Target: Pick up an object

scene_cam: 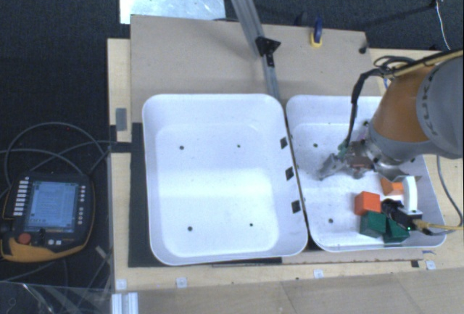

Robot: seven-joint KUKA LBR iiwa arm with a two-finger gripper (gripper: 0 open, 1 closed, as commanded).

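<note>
My gripper (335,164) hangs low over the middle of the right bin (313,125), with the arm reaching in from the right. An orange block (367,201) lies near the bin's front right, a short way to the right of and nearer than the gripper. Dark green blocks (376,223) sit just in front of it against the bin's near wall. A smaller orange piece (392,188) shows beside the wrist. Nothing is seen in the gripper.
The left bin (156,160) stands beside the right one, with a shared ridge between them. A slanted metal pole (246,8) crosses the bench behind the bins. A teach pendant (47,215) lies on the floor far left.
</note>
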